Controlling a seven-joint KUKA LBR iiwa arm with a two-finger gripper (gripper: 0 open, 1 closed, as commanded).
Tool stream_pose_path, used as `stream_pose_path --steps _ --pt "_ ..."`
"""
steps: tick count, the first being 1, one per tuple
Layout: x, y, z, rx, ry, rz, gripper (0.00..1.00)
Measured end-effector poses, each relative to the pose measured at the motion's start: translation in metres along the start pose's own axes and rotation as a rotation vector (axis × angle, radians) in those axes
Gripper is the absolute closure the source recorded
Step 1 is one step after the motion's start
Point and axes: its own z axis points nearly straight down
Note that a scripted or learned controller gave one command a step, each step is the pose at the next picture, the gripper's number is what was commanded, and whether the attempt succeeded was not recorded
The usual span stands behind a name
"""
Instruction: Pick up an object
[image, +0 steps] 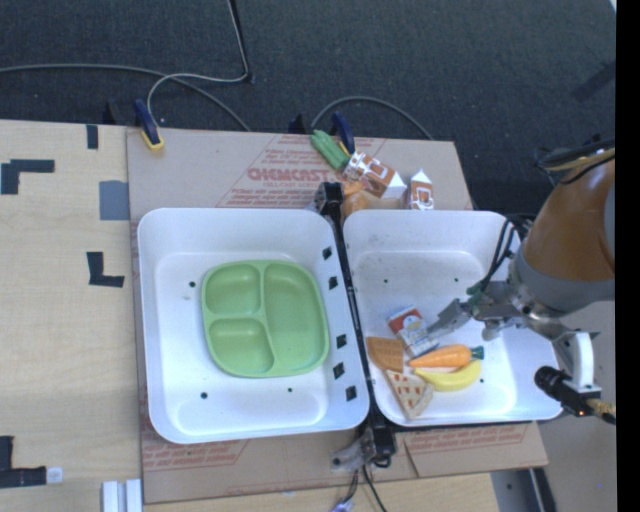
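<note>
Carrot (441, 356), orange with green tip, lies atop yellow banana (455, 377).

Red lettering reading "CHEMCAST" runs across the brown cardboard sheet (270, 175) that lies under the two bins, just above the left bin's far edge. Smaller red print below that word, and along the cardboard's near edge, is too small to read. The small cartons (375, 180) behind the bins carry markings too blurred to make out.

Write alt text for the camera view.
A grey arm's two-finger gripper reaches into the right white bin over a red-and-white carton, orange carrot, yellow banana and waffle wedge. The left white bin holds a green divided plate.
</note>
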Motion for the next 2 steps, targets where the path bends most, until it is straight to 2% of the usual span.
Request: stream_pose_path --steps 1,2 --pt "0.057 0.036 0.005 0.0 0.001 -0.002 0.0" --pt "0.038 0.075 0.102 -0.006 -0.001 -0.001 0.0"
